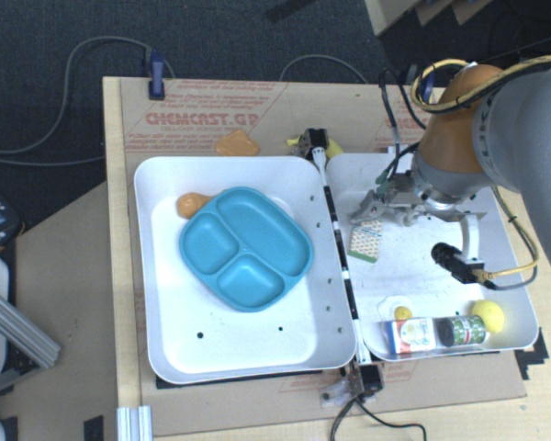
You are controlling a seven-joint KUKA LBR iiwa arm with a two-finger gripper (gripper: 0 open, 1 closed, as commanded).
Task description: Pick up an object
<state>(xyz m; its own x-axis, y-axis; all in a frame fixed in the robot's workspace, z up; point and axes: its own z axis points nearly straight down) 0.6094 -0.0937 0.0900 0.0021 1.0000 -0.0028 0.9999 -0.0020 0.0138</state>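
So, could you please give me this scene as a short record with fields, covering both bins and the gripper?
left bin: holds a blue divided tray, with a small orange object at the tray's upper left edge
right bin: holds a patterned packet, a bottle lying on its side, and a yellow round object
gripper: over the right bin, close to the patterned packet
grasp: none visible
bench: orange lump outside the bins
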